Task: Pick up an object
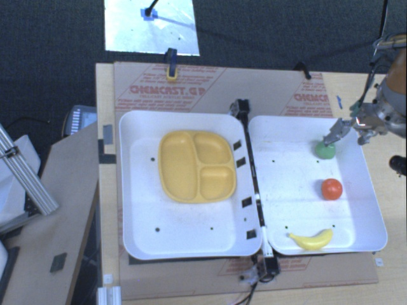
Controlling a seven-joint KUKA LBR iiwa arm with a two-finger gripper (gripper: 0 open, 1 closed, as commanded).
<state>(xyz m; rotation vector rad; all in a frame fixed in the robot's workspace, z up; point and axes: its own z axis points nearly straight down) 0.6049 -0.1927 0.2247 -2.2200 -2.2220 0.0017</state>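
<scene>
Left bin (pixel 137 234): shallow, white, with rounded corners. It holds one yellow plate (pixel 196 166) divided into three sections, lying flat a little above the middle of the bin. The plate touches no wall; bare white floor runs all around it, widest along the near side and the left side.

Right bin (pixel 369 230): same make, set just beside the left bin, the two rims meeting along a dark strip with black clips (pixel 245 164). It holds three items. A green object (pixel 325 150) sits near the far right corner. A red-orange ball (pixel 331 189) lies nearer, towards the right wall, apart from the green object. A banana (pixel 312 239) lies close to the near rim, its curve opening upward in the view. The left half of this bin's floor is bare, giving the most open room.

Gripper (pixel 333 138): reaches in over the right bin's far right edge, tilted down to the left, its tip directly above or at the top of the green object. Whether it touches the object, and how the hand is set, cannot be told from this view. The grey arm (pixel 389 107) crosses the right rim.

Bench: both bins rest on a printed cardboard sheet (pixel 191 84) that shows beyond their far rims. A yellow clamp (pixel 172 68) sits at its far edge.
</scene>
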